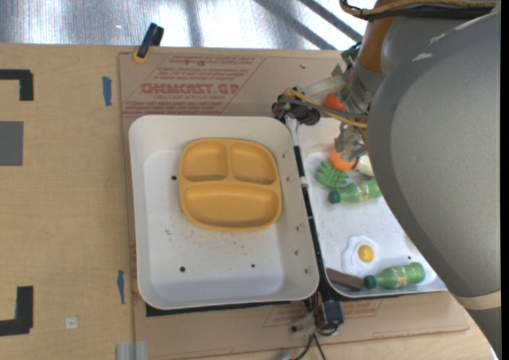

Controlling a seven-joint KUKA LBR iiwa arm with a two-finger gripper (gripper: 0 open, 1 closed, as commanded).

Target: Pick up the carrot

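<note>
Claw (347, 142): we find it low in the right bin (380, 219), hung from the grey arm (445, 112) that reaches in from the right and covers much of that bin. Its tip stands directly over the carrot, which we judge to be the approach for a grasp from above. Whether it is spread or closed we cannot tell; the wrist and cabling hide it.

Carrot (343, 160): a small orange toy with a green leafy top (329, 175), lying in the upper part of the right bin, just under the claw tip. We cannot say that it is gripped; it appears to rest on the bin floor.

Green bottle (357, 191): lying flat just below the carrot's leaves, near enough that a descent could nudge it.

Fried egg (360, 253): toy, flat on the bin floor, well apart from the carrot.

Second green bottle (395, 276): on its side at the bin's near edge, beside a dark brown piece (343, 278) we cannot identify.

Left bin (151, 215): holds a yellow divided plate (230, 183), three compartments, all bare.

Counter (64, 191): cardboard-covered, carrying both bins side by side, so that items sit within the arm's reach.
</note>
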